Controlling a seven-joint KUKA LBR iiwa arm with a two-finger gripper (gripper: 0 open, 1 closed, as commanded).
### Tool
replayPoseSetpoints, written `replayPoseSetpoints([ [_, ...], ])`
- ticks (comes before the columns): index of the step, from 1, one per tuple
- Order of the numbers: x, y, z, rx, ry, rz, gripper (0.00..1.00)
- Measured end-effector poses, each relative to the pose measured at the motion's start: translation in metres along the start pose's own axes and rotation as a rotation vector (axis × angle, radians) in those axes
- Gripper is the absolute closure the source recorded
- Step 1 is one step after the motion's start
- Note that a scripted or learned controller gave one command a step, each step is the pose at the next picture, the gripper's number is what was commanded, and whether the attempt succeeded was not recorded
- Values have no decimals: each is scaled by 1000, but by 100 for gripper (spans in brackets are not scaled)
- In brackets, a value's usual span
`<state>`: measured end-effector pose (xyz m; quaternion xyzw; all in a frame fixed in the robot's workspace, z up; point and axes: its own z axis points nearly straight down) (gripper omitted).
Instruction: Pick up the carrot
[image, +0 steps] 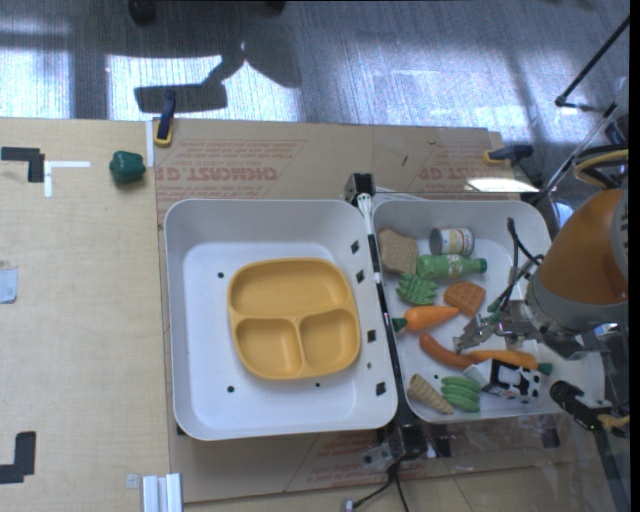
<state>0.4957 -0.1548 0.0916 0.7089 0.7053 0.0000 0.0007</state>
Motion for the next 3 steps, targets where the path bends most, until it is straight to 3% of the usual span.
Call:
replayPoseSetpoints([
  [1,-57,-17,0,-1,1,-216,0],
  [2,-58,-15,-9,-5,-1,-213,100],
  [3,-16,-16,-133,0,-2,7,100],
])
